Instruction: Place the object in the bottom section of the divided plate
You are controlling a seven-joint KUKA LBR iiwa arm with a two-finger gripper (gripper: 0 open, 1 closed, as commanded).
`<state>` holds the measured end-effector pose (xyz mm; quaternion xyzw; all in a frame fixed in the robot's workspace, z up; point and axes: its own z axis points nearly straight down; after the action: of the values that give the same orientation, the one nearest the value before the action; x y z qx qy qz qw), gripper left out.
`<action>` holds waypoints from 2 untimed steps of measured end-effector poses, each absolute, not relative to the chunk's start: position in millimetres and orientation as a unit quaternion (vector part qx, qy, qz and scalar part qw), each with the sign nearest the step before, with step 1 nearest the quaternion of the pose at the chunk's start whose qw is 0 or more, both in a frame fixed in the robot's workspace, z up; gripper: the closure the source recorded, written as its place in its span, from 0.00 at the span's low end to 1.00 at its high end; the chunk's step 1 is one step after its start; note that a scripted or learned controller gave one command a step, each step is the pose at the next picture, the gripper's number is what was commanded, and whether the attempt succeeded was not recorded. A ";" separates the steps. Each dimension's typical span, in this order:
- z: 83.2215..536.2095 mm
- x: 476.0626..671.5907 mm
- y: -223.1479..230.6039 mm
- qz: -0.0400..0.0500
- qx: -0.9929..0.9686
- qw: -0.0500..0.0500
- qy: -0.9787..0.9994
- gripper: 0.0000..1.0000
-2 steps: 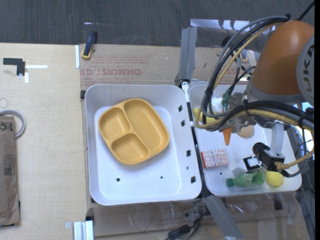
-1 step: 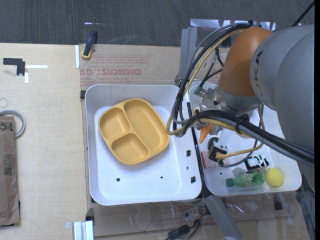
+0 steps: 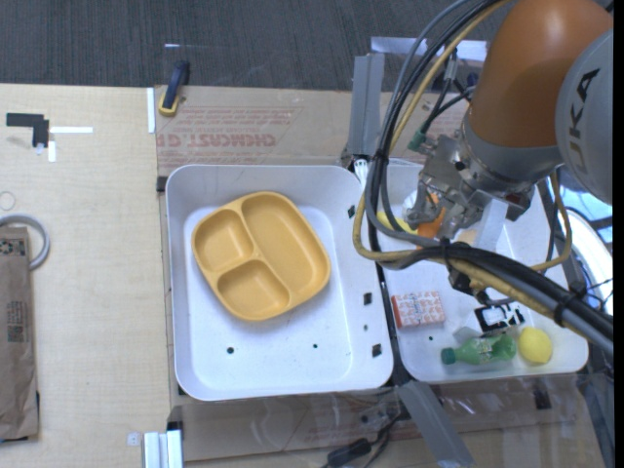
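Looming nearest the lens, the orange-banded arm [image 3: 546, 66] is reaching into the right bin [image 3: 575, 354], with the gripper [image 3: 436, 213] hanging low over that bin's upper part; whether the claw is apart or together cannot be told, since cables are crossing it (something orange is showing beside it, unidentified). One yellow divided plate [image 3: 260, 253] is sitting in the left bin [image 3: 283, 369], all three sections bare, so placement is judged not yet done. Candidates are lying in the right bin: one red-patterned box [image 3: 418, 309], one green bottle [image 3: 480, 350], one lemon [image 3: 534, 345].
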<state>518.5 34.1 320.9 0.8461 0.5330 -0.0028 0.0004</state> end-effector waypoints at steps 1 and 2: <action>323.3 495.2 91.2 -0.004 0.932 0.001 0.362 1.00; 325.4 540.5 127.5 -0.003 0.923 0.001 0.384 1.00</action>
<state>540.5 127.5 325.4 0.9233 0.3840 -0.0034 0.0012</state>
